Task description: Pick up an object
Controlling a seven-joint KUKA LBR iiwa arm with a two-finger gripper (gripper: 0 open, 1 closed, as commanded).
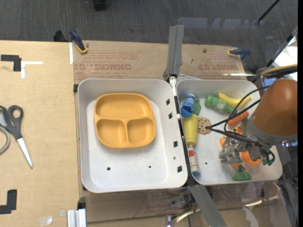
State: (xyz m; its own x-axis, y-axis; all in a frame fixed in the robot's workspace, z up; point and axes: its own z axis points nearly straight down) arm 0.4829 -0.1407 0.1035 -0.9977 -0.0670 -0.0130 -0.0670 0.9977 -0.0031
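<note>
My gripper point(230, 155) is low in the right bin point(210, 167), near its front right part, with cables trailing over it. Just to its right an orange toy point(251, 157) touches or sits partly under it. A green leafy toy point(242, 176) lies just in front of it. Further left lie a yellow bottle point(191, 129), a blue bottle point(188, 105), a round cookie point(204, 125) and a thin tube point(192, 160). At the back of the bin are a green toy point(217, 103) and a yellow banana point(230, 100). The arm's orange band point(280, 107) hides the bin's right side.
The left bin point(128, 174) holds an orange three-part plate point(125, 119). Scissors point(16, 131) lie on the bench at the far left. A grey bar point(174, 48) stands behind the divide between the bins.
</note>
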